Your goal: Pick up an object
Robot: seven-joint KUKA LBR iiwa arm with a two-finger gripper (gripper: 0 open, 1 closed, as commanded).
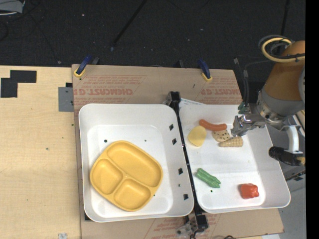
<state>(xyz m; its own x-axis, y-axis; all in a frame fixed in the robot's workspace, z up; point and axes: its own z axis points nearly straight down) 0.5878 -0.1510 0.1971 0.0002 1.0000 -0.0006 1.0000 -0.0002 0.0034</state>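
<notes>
a: quick, where's your claw?

b: my gripper [242,126] is low over the right bin [269,183], near its far right part, just right of the hot dog [213,125]. can't tell if the fingers are apart or together, too small and cluttered there. nothing visibly between them.

a: what's in that bin?

b: using the hot dog as anchor: yellow round piece [197,136] just down-left of it, a tan cracker-like piece [231,143] just down-right of it, close under my gripper, whether touching i can't tell. green pepper [207,178] well below it, red piece [249,190] well below and to the right, near the bin's front corner.

a: other bin?

b: left bin [94,118] sits well left of the hot dog, past the black divider [180,153]. it holds a yellow divided plate [126,175] with three compartments.

a: surface, room?

b: both bins rest on brown cardboard [129,86] with red print, clamped at the far edge by two blue-yellow clamps [205,69]. light wood bench [30,158] far left of everything, dark carpet floor [149,19] beyond, some cables on it.
</notes>
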